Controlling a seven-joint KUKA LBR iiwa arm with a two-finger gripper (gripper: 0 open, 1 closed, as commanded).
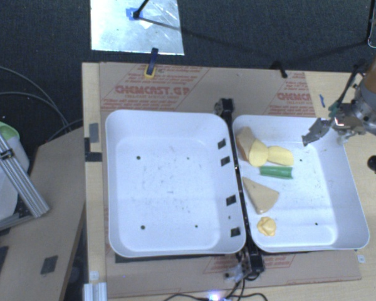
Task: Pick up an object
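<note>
Under both bins, the cardboard sheet (175,86) reads "CHEMCAST GP" in red. Over the right bin's (338,187) far edge, the gripper (314,135) hangs open, holding nothing. Yellow, tan and green objects (266,168) lie along that bin's left side.

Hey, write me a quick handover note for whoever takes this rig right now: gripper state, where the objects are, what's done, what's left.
Gripper: above the upper right part of the right bin, nothing seen between its fingers.
Objects: all in the right bin's left half. A tan piece, a yellow round piece and a yellow oblong piece cluster near the top; a green stick lies just below them; a tan wedge sits lower; a small yellow lump is nearest the front.
Done: nothing picked yet.
Left: descend on one object, grasp it and lift.
</note>
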